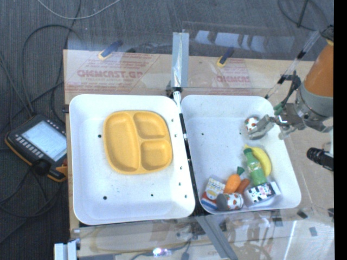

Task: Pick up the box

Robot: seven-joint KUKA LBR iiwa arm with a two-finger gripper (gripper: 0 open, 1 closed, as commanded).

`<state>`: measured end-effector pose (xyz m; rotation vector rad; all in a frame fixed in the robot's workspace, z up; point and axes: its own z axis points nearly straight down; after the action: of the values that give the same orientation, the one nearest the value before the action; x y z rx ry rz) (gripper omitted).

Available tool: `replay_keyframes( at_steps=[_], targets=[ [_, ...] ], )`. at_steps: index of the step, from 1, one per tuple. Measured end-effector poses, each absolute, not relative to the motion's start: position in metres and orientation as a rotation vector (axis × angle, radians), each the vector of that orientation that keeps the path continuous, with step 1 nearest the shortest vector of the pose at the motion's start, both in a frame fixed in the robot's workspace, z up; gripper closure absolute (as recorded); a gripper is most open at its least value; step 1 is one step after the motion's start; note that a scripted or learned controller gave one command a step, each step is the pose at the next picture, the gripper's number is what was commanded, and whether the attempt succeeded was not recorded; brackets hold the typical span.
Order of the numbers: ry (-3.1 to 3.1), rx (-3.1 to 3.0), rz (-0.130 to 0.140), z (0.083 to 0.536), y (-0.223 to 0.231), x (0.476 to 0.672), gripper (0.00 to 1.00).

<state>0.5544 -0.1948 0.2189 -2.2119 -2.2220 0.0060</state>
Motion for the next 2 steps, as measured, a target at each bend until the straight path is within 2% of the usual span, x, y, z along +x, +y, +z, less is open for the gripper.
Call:
replay_keyframes(
  at_steps=[1,2],
  targets=[
    [-2.463,-1.942,0.006,0.188,-0.207,0.565,0.0],
    [-2.312,-2.119,0.006,0.098,-0.162,0.564,0.0]
  ],
)
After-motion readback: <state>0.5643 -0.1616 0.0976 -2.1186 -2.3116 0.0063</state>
